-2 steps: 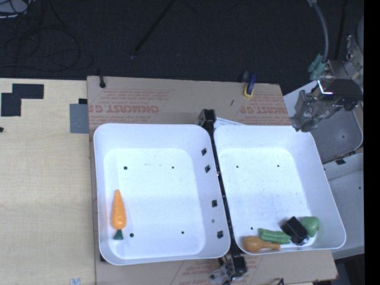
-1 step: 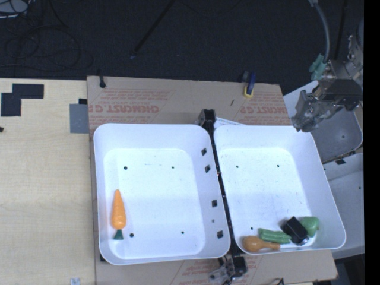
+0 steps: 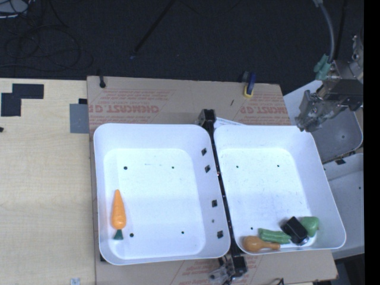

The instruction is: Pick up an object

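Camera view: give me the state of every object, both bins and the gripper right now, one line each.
carrot: lying lengthwise in the left bin, near its left wall.
left bin: holds the carrot.
orange pear-shaped toy: lying at the right bin's front wall.
green pod: lying beside it, against the black block.
black block: tilted, resting on the green pieces.
right bin: items clustered in front right corner.
gripper: above the right bin's back right corner, holding nothing visible.

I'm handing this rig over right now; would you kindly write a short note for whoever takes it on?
Gripper: above the right bin's far right corner, holding nothing visible.
Left bin: orange carrot near the front left corner.
Right bin, front right corner: black block, green pieces and an orange pear-shaped toy, all bunched together.
Done: nothing picked yet.
Left: descend on one object, grasp and lift.
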Tool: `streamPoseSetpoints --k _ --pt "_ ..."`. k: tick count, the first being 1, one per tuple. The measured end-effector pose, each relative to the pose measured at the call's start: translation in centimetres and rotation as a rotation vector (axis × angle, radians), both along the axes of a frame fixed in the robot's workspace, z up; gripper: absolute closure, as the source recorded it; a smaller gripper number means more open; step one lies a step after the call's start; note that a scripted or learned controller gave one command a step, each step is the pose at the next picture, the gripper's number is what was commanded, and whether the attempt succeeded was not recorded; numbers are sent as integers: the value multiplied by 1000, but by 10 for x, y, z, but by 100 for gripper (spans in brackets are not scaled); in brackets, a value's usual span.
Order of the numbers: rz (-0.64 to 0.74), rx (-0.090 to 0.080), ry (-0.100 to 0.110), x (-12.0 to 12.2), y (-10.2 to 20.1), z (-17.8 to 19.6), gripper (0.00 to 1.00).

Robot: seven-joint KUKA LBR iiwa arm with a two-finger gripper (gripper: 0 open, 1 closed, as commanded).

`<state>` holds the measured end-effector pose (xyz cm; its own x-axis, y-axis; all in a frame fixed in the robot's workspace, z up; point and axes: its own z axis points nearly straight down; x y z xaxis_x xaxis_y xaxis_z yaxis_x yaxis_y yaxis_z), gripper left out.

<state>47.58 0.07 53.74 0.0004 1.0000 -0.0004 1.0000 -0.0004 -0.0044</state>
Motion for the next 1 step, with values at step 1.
streamPoseSetpoints --k 1 --pt "-1 0 0 0 -1 -3 100"
